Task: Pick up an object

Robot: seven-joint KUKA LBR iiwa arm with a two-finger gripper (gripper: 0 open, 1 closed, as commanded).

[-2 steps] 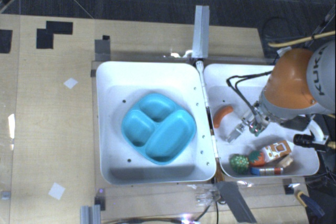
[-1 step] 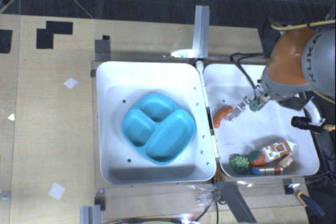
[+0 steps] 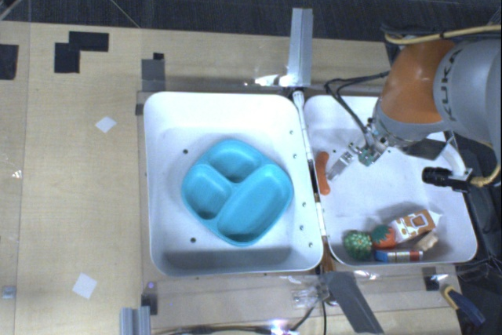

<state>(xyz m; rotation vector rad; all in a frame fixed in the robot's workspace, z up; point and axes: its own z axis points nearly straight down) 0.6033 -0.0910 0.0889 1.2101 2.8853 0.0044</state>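
Note:
My gripper (image 3: 353, 160) hangs low over the upper-left part of the right bin (image 3: 408, 192), below the orange wrist band. Its two fingers stand apart, open, with nothing between them. An orange stick-shaped object (image 3: 321, 173) lies along the divider just left of the gripper, apart from the fingers. At the bin's front edge sits a cluster: a green knobbly ball (image 3: 358, 244), a small orange and teal toy (image 3: 382, 234), a white and orange carton (image 3: 413, 226) and a red pen-like item (image 3: 400, 255).
The left bin (image 3: 169, 129) holds a blue divided plate (image 3: 237, 191). A metal post (image 3: 300, 47) stands behind the bins where they meet. A black cable and connector (image 3: 443, 178) hang off the arm over the right bin's right side.

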